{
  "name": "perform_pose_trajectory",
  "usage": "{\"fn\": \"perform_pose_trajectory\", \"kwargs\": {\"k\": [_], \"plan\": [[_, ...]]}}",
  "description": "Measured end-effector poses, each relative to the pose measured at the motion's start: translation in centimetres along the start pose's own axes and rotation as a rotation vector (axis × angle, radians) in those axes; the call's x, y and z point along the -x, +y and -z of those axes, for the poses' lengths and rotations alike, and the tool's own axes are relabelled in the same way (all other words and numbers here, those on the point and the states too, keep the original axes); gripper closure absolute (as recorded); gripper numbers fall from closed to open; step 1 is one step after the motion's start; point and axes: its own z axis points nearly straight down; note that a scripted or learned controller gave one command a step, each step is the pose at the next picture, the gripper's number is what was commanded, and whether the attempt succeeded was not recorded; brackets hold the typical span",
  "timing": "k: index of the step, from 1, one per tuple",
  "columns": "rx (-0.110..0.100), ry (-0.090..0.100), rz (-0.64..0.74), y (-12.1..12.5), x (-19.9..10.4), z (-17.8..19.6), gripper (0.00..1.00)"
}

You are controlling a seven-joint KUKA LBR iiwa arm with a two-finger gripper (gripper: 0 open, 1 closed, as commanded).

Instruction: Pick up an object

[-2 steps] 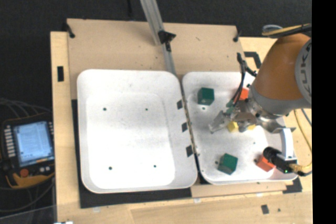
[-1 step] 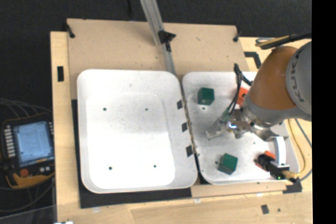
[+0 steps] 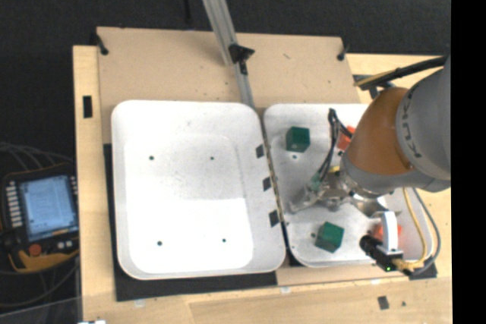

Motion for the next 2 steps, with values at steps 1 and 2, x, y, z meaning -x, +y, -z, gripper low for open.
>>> {"fn": "perform_pose_trajectory", "kwargs": {"k": [1,2], "plan": [[0.01,0.003,-0.005,0.3,-0.1,1.4,1.0],[0.011,0.0,0.005,0.7,0.1,5.7,1.0]]}}
